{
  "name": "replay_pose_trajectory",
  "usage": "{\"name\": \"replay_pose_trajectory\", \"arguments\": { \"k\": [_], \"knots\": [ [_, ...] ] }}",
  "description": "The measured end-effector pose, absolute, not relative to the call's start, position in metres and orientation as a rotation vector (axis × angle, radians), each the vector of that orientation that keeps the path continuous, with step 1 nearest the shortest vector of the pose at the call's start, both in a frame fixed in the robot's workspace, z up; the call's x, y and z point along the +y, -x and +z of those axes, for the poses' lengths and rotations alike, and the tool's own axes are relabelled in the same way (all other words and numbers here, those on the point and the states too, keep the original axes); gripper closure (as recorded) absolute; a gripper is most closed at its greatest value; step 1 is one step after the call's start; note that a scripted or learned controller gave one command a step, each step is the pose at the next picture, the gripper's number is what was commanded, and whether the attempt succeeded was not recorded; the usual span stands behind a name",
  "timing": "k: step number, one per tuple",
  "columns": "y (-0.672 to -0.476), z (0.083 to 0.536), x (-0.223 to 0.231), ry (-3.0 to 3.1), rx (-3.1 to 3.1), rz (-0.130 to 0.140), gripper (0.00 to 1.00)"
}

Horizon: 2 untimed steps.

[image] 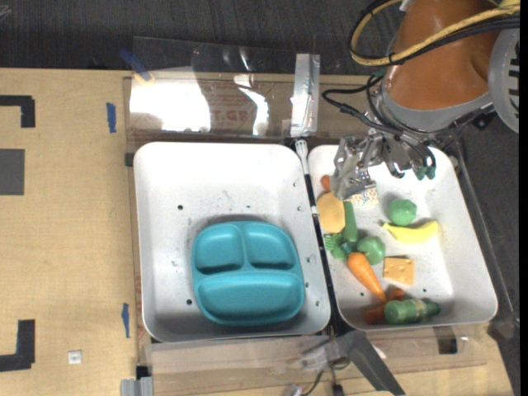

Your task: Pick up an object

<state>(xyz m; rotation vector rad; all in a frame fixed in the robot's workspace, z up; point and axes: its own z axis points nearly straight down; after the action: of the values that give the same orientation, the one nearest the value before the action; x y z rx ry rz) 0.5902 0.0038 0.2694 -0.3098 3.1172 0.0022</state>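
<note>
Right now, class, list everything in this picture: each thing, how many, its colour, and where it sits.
Bins: two, white, side by side on the bench.
Divided tray: one, teal, in the left bin.
Ball: one, green, right bin.
Banana: one, yellow, right bin, just below the ball.
Carrot: one, orange, right bin, middle.
Cheese wedge: one, orange-yellow, beside the carrot.
Bottle: one, green, lying at the right bin's near edge.
Clear sheet: one, behind the left bin.
Gripper: one, silver, over the right bin's far left part.
</note>
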Motion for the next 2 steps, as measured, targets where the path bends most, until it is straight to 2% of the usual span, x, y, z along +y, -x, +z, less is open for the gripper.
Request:
{"name": "replay_pose_trajectory", "arguments": {
  "k": [1,2],
  "knots": [
    [-0.618,0.304,-0.009,0.354,3.110,-0.001,1.00],
    [-0.668,0.312,-0.032,0.262,3.122,0.000,1.00]
  ]
}}
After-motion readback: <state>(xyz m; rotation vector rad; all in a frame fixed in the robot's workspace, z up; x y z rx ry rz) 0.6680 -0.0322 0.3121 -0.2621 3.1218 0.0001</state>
